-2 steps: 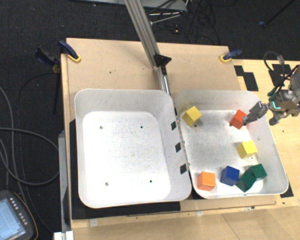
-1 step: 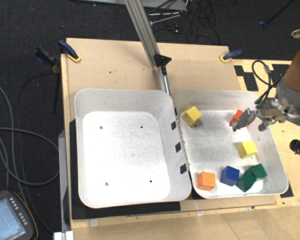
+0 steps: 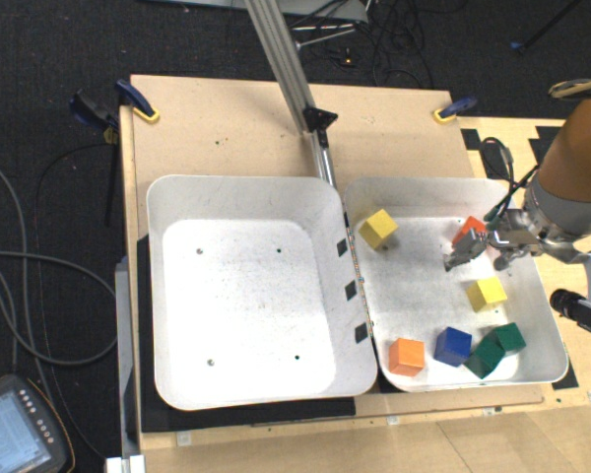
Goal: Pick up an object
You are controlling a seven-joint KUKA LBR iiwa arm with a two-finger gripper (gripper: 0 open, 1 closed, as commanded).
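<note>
Gripper (image 3: 465, 249) is poised low in the right white plastic bin (image 3: 453, 380) near its far right corner, beside a small red-orange block (image 3: 468, 230); whether anything is held cannot be told. Other blocks are scattered loose.

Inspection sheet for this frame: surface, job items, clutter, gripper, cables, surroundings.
Surface: wooden bench bearing left bin and right bin.
Job's things: in the right bin, two yellow blocks, orange block, blue block, two green blocks, red-orange piece by the gripper.
Clutter: nothing seen.
Grippers: gripper low over the right bin.
Cables: black cables on the floor.
Surroundings: clamps at bench corners, metal pole, pendant screen.
</note>
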